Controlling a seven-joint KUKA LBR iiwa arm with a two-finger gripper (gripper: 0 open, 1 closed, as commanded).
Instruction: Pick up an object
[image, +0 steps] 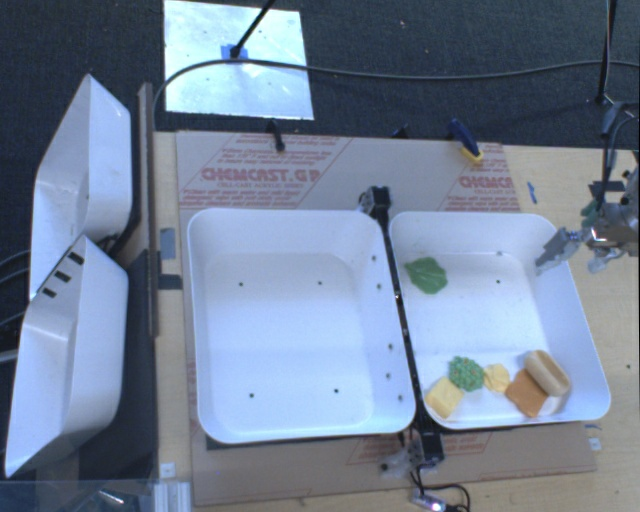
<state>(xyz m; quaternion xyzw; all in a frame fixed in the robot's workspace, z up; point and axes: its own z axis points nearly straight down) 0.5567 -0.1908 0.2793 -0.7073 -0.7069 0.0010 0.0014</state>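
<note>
The right white bin (560, 300) holds several small items. A green leaf-shaped piece (427, 273) lies near its back left. Along the front sit a yellow wedge (445, 397), a green broccoli-like piece (465, 373), a small yellow piece (496, 377), an orange block (526, 393) and a tan bread roll (547, 371). My gripper (578, 256) hangs over the bin's right rim, well above and behind the front items. It is open, with nothing between its fingers.
The left white bin (290, 320) sits beside the right one, the two meeting at a black divider clamp (378, 202). Two more white bins (75, 280) lean at the far left. A cardboard sheet (300, 175) underlies the bins.
</note>
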